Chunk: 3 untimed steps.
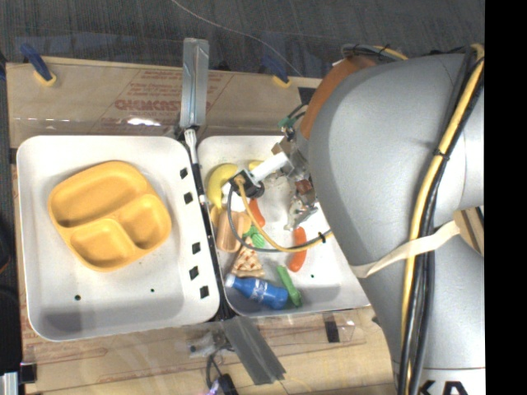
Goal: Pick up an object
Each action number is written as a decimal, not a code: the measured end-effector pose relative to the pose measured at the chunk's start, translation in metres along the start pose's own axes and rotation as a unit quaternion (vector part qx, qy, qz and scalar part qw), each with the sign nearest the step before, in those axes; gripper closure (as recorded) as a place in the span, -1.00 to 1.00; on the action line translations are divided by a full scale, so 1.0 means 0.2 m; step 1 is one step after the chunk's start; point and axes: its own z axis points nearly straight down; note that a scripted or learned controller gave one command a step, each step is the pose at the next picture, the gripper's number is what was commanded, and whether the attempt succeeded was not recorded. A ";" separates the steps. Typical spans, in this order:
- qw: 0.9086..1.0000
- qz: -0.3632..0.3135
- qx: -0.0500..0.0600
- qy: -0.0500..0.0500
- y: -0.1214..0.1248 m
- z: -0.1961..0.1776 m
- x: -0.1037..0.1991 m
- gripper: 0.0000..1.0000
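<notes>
**Orange carrot just beneath the gripper in the right-hand bin**

The orange carrot (297, 252) is a short, smooth, tapered piece. It is bright orange and lies nearly upright in the camera view, with its narrow end pointing toward the near wall of the bin. It rests on the white floor of the right-hand bin (333, 286), close to that bin's right side. The gripper (301, 208) hangs just above it in the view, with a small gap between them. Whether the gripper is spread or pressed together cannot be told from this angle, and nothing can be seen held in it.

The grey arm (387, 155) bulks over the right side of that bin. The left-hand bin (49, 303) holds a yellow divided tray (107, 212) lying flat near its middle. In the right-hand bin, a blue bottle (257, 291) lies on its side by the near wall. A yellow fruit (218, 183) sits toward the far left corner, and a green piece (288, 286) lies just beside the bottle. A pizza slice toy (244, 262) lies just above the bottle. A second carrot (255, 212) lies left of the gripper.
</notes>
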 end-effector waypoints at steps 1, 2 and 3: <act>0.999 0.042 -0.001 0.004 -0.10 -0.12 0.11 -1.00; 1.000 0.031 -0.002 0.007 -0.30 -0.38 0.30 -1.00; 0.999 0.043 -0.001 0.002 0.02 -0.35 -0.11 -1.00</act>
